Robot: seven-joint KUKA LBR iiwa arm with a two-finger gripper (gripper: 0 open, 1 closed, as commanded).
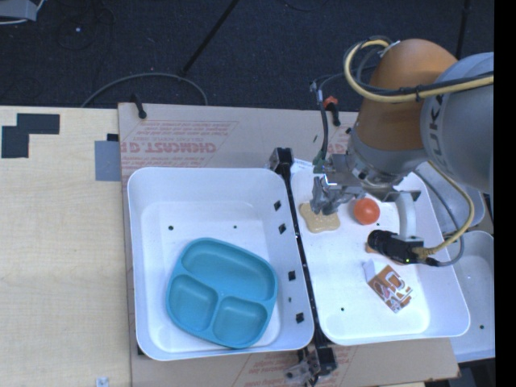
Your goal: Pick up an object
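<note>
the arm (419, 103) reaches in over the right bin (347, 297), and the pincer (325, 202) is low at that bin's upper left corner, right over a flat tan piece (321, 221) that lies on the bin floor close to the divider between the bins. the tip seems to touch or nearly touch the piece's upper edge. from this slant i cannot tell how far the pincer is open, or whether it has hold of anything.

just beside it, to the right, sits a small orange ball (367, 210), and further down the bin lies a crumpled brown-and-white packet (389, 287). the left bin (149, 216) holds a blue divided plate (222, 291).

the step looks like the grasp attempt on the tan piece: descent done or almost done, lift not yet made. the piece is thin and lies flat, so the next move calls for closing low against the floor, then a straight, slow lift clear of the ball.
</note>
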